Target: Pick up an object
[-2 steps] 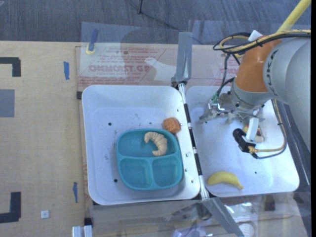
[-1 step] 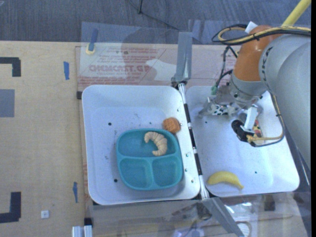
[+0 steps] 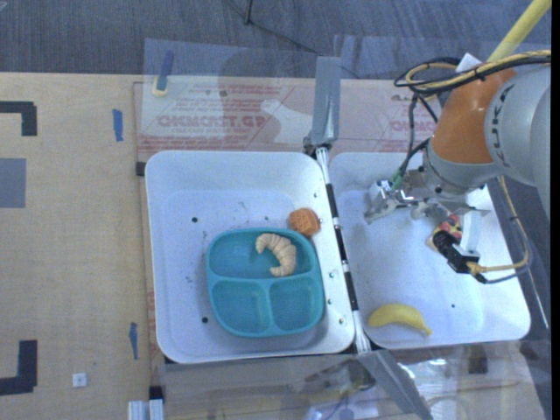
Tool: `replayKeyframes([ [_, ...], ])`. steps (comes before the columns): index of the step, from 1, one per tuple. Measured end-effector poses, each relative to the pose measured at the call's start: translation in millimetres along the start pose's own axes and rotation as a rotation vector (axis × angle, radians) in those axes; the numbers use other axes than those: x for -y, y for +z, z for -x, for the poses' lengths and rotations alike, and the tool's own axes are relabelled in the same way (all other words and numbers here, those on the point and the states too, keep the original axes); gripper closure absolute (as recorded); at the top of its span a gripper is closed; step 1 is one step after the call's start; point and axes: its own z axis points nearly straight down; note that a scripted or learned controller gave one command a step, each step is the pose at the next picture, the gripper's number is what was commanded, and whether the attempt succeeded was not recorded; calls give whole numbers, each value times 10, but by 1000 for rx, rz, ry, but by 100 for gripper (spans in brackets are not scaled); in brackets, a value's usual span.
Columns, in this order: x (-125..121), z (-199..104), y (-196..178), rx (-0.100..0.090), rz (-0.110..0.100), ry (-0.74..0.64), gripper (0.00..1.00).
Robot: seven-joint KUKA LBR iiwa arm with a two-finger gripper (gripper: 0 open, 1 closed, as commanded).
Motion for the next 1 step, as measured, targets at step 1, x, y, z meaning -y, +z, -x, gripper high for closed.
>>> replayKeyframes([
  [1, -355, 82, 116, -10, -59, -10, 0],
])
